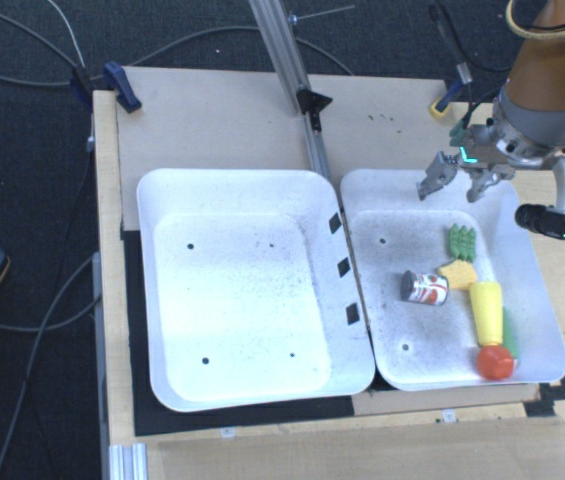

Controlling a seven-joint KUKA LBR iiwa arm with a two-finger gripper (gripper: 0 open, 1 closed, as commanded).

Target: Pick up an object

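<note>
Can (425, 288) lies on its side mid right bin (392, 363), long axis roughly across the view, just left of a yellow block (458, 273). Gripper (459, 180) hangs above the bin's far edge, so the can lies toward the near side and slightly left of it. Fingers spread, nothing between them. Arm enters from the right, wrist pointing down.

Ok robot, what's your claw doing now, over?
Gripper open, holding nothing, above right bin's far edge. Small can, yellow piece, red ball untouched. Nothing in the way.
</note>
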